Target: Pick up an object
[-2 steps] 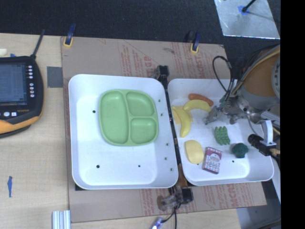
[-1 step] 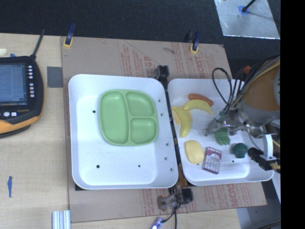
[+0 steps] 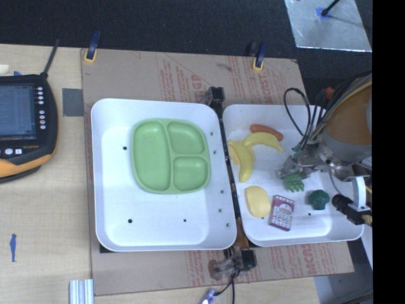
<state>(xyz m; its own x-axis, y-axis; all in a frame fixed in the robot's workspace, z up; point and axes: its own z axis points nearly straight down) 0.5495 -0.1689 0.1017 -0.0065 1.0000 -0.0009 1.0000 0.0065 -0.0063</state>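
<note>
A single fixed camera sits above the worktop (image 3: 50, 233), looking down at a slant; far enough back to take in both white bins (image 3: 107, 227) side by side, the cardboard sheet (image 3: 158, 75) under them and dark floor beyond; the arm (image 3: 348, 122) enters from the frame's right.

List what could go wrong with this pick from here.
1. The end effector sits right above the small green leafy toy, near the right bin's crowded items; a descent could nudge the toy aside rather than grip it.
2. The dark green toy and the pink card box lie close by and may get bumped.
</note>
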